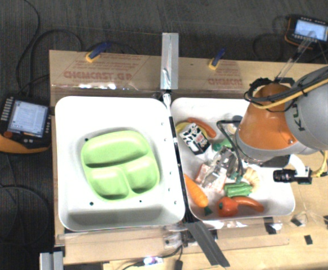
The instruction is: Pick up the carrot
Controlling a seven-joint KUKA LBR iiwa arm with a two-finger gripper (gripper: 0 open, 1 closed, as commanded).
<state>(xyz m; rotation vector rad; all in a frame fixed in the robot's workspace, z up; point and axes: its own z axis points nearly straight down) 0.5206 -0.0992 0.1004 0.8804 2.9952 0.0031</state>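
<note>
Fingers (211, 176) look parted, gripping nothing, just right of the carrot (196, 192) lying by the right bin's (287, 206) left wall. Best shift left, straddle its middle, then close.

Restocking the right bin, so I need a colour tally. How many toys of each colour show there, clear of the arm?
Orange: 2, the carrot and a long piece at the back
Red: 1, pepper
Green: 1, green piece
Black-and-white: 1, cow-print toy
Beige: 1, beige piece
Total: 6; the arm may hide more.
</note>
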